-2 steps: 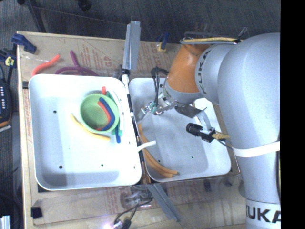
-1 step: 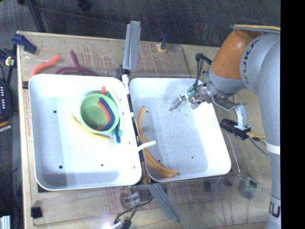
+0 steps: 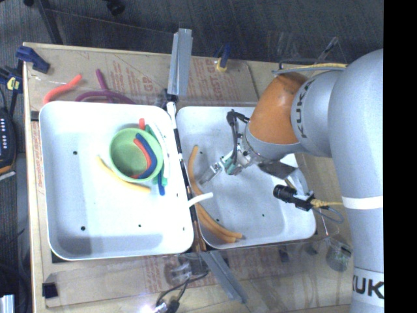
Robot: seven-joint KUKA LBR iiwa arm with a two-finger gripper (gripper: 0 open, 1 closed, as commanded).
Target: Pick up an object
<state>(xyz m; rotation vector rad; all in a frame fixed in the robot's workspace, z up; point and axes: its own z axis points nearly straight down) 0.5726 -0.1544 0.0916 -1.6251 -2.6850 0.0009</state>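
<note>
Camera view: looking down at a slant on both bins, with the right bin [image 3: 257,207] serving as the landmark below.
Arm [image 3: 355,109]: reaching in across the right bin's right and far sides, orange band [image 3: 277,116] hanging over its far half.
Gripper [image 3: 219,168]: hovering over the right bin's left half, pointing toward its left wall, apart from that wall.
Jaws: not showing clearly enough to tell whether wide, narrow or holding anything.
Orange curved strips [image 3: 216,225]: lying inside the right bin, hugging its left wall and curling along its near-left corner, just beside the gripper but not between its jaws.
White piece [image 3: 201,199]: resting across the right bin's left wall, touching the strips.
Left bin [image 3: 98,223]: sitting against the right bin's left wall.
Green bowl [image 3: 122,152]: sitting left of the right bin, near its left wall, inside the left bin.
Red piece [image 3: 141,150] and blue piece [image 3: 154,156]: curving inside the bowl, on the side nearer the right bin.
Yellow strip [image 3: 105,163]: poking out from under the bowl, on the side away from the right bin.
Purple hose [image 3: 104,97]: lying on the bench, well to the far left of the right bin.
</note>
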